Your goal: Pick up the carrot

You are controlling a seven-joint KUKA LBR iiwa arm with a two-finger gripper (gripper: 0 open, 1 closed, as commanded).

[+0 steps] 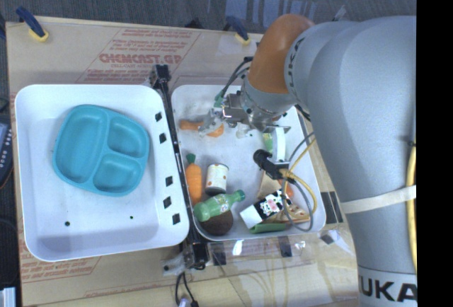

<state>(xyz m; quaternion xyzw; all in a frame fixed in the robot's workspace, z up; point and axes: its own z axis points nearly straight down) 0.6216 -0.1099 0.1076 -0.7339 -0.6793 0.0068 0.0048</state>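
- I'm watching the arm [283, 65] reaching into the right bin [311, 178] from the far-right side, wrist bent down over the bin's upper half.
- Gripper [216, 122] is sitting near the bin's upper-left corner, by some small orange and white bits [202, 127]; can't tell whether the fingers are spread or pressed together, too blurred and crowded w/ cabling.
- Carrot [193, 182] is lying lengthwise along the bin's left wall, green top pointing away from me, apart from the gripper and nearer the front edge.
- It's just beside the small jar [217, 177], w/ the green bottle [218, 205] below, so I'm guessing approach room is tight.
- Left bin [28, 157] is carrying the blue divided plate [101, 148], prob. just parked out of the way.
- I'm judging nothing is held yet; gripper needs to shift toward the front-left.
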